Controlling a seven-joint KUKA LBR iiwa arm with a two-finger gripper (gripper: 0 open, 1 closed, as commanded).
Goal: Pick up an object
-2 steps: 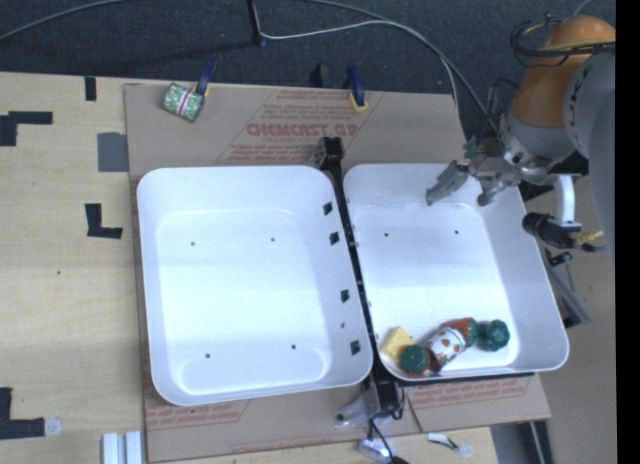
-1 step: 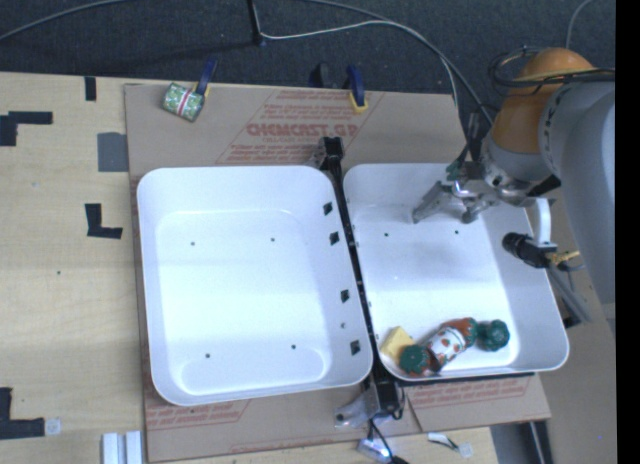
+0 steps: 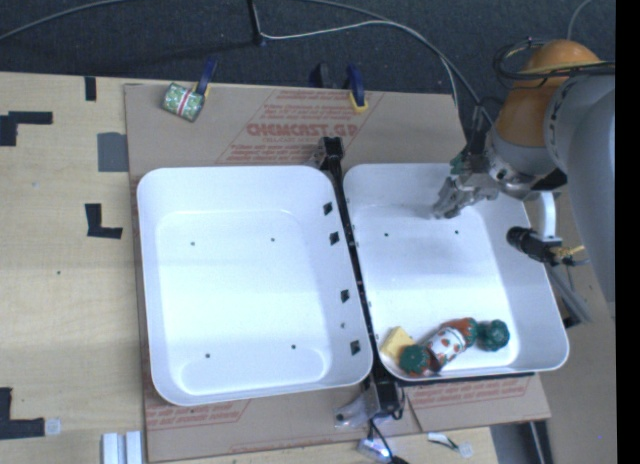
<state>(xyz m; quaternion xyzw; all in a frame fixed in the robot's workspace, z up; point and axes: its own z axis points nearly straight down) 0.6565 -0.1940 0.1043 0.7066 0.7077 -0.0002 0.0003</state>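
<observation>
Grey hand (image 3: 450,202) | far edge, right bin (image 3: 520,282) | grip unclear (blurred) | toys (image 3: 445,344) well apart, near edge

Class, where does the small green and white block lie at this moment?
The green and white block lies outside both bins, on the cardboard sheet past the left bin's far left corner.

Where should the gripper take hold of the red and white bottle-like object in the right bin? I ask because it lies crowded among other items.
Judging by its pose, grip the red and white object across its narrow middle, coming straight down. It lies tilted between the green pieces and the yellow block, so its long sides look freest.
</observation>
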